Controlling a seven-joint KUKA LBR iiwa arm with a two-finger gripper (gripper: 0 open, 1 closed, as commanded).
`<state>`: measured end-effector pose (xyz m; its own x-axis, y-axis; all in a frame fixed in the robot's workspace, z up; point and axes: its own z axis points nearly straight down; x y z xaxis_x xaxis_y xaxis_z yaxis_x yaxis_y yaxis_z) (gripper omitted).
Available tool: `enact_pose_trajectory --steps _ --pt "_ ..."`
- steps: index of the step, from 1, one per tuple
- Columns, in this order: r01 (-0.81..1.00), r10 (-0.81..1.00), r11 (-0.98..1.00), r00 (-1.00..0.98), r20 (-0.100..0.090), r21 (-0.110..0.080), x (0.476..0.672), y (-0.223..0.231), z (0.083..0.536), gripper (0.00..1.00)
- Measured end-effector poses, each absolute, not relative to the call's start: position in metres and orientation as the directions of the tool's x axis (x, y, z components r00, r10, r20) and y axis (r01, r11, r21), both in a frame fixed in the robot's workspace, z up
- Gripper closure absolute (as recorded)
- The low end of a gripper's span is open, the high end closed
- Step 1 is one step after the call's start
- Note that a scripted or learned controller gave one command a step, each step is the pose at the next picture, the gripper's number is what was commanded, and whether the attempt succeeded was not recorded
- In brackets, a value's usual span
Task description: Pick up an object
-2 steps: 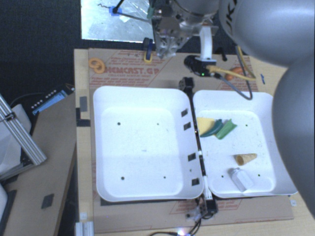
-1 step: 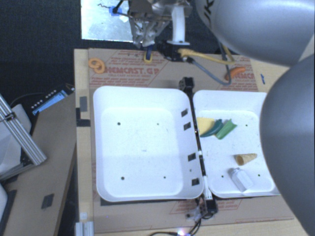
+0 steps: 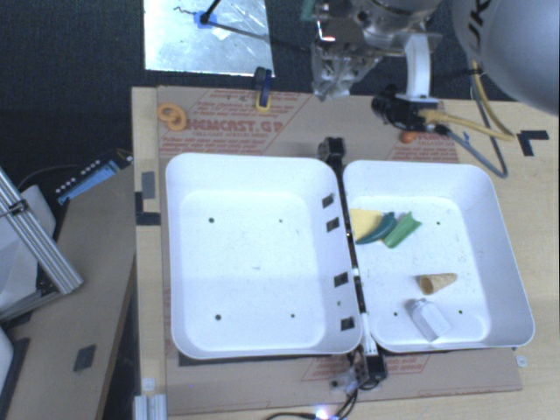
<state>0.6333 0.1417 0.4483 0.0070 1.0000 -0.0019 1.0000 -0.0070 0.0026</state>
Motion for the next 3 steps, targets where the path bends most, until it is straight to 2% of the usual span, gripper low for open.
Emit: enact_pose_trajectory --steps 1,2,3 --pt "1.000 1.000 -0.007 0.007 -0.003 -0.002 0.621 0.060 0.415 1.00" --pt "1.000 1.000 0.012 -0.012 0.005 0.009 0.591 0.135 0.493 1.00" --pt "1.000 1.000 0.007 -0.007 0.003 0.007 0.595 0.176 0.538 1.00"
